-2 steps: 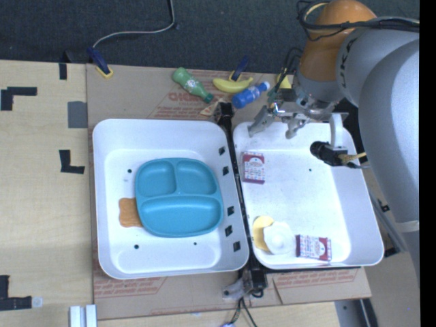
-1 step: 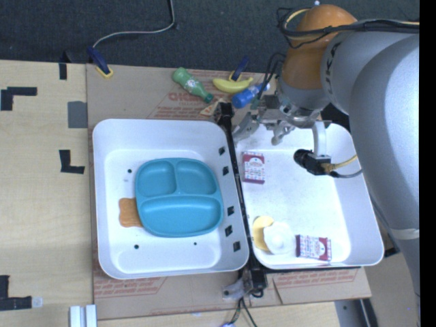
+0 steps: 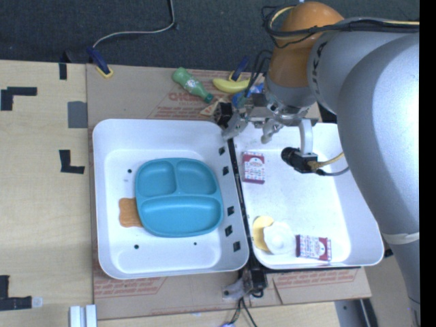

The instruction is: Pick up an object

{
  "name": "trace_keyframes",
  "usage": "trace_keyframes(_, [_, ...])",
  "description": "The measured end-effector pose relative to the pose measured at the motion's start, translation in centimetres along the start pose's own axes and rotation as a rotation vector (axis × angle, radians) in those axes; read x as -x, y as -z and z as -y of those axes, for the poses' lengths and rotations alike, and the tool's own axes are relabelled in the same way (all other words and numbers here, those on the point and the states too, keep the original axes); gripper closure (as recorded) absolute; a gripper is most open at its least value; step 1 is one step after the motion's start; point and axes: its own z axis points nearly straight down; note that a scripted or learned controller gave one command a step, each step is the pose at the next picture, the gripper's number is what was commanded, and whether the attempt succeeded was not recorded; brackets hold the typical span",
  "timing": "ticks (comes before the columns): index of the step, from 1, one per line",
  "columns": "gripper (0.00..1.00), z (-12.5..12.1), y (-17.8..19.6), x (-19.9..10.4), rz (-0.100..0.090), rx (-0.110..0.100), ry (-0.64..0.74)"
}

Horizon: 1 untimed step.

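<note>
Two white bins (image 3: 109, 182) on bench, tool (image 3: 253, 129) above right bin's far edge, opening unclear

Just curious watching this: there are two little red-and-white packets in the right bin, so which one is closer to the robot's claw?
The upper packet, near the bin's top-left corner just below the gripper. The other packet lies at the bottom edge.
</note>
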Motion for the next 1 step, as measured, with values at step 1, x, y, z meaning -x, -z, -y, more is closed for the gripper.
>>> trace_keyframes(1, [0.0,-0.09,0.01,3.01,0.001,0.0,-0.001])
